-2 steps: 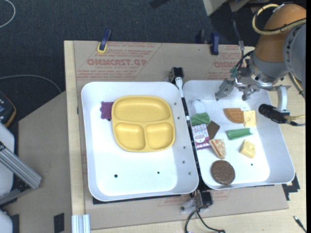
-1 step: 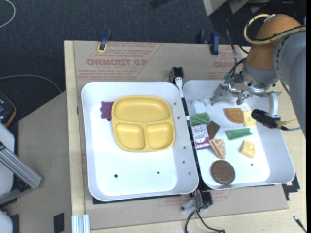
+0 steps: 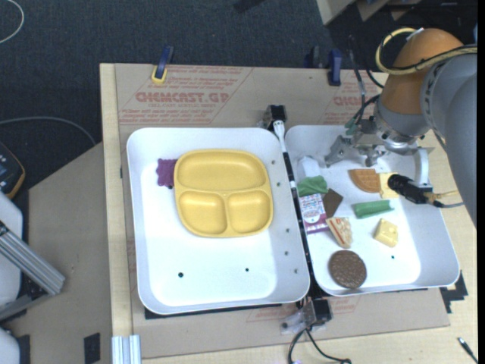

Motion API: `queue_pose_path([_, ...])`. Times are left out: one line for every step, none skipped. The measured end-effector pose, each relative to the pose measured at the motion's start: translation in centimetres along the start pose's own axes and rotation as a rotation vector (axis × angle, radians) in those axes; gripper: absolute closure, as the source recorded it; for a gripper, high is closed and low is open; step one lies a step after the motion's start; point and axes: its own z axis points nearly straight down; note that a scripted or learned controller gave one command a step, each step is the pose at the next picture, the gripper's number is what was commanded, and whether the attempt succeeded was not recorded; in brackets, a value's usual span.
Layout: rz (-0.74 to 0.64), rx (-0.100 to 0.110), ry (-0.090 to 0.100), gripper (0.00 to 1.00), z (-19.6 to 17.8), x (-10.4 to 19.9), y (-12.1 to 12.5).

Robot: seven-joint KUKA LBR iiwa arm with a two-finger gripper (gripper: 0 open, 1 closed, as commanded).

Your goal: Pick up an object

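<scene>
Step looked like approach, w/ nothing lifted yet. Gripper (image 3: pixel 369 152) hung over the far part of the right bin (image 3: pixel 439 268); grip state couldn't be told, the wrist hid it. Food toys lay nearer the camera than it: toast (image 3: pixel 365 179) just below, green bar (image 3: pixel 371 208), cheese (image 3: pixel 386 233), cookie (image 3: pixel 348 268) farther. Yellow tray (image 3: pixel 223 190) sat well left, in the left bin (image 3: pixel 148 226). Next move prob. called for picking one target & descending onto it. Purple thing (image 3: pixel 164 172) was half hidden behind the tray.
</scene>
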Motion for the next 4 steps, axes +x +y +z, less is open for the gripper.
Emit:
queue_pose_path([0.000, -0.004, -0.001, 1.00, -1.2, 0.0, 0.1])
queue_pose_path([0.001, -0.008, -0.002, 1.00, -5.5, 0.0, 0.6])
queue_pose_path([0.001, -0.008, -0.002, 1.00, -10.7, 0.3, 1.7])
queue_pose_path([0.001, -0.008, -0.001, 1.00, -14.2, 0.3, 1.8])
